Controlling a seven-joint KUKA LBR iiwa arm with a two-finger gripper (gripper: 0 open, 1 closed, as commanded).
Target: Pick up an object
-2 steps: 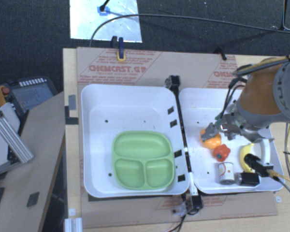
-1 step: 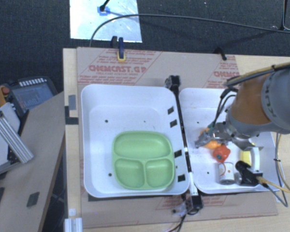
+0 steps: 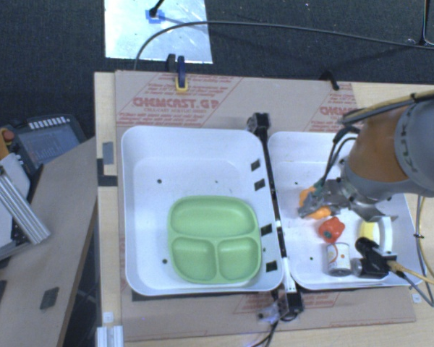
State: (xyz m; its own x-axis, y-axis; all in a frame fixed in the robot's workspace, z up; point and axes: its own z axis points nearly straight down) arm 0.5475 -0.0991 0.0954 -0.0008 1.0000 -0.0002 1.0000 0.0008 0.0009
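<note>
Over the right bin (image 3: 298, 152), seen from the fixed overhead camera, the grey arm (image 3: 414, 144) reaches in from the right and hangs its jaws low above a small cluster of objects. The nearest candidate for the pick is an orange piece (image 3: 313, 210), lying just below the jaws on their leftward side and so close that it may be touching them. Its long axis appears to run roughly left to right across the bin floor. Whether the jaws are spread or closed cannot be told from this angle, and nothing is clearly seen held between them.

A red-orange block (image 3: 332, 228) sits just beyond the orange piece, towards the bin's near edge. A yellow object (image 3: 368, 231) rests to the block's right, under the wrist, and a small white can (image 3: 338, 259) lies further out by the near wall. Well apart to the left of the jaws, a green divided plate (image 3: 215, 238) occupies the left bin (image 3: 189, 149). By this reading, a short drop is all the pick calls for.
</note>
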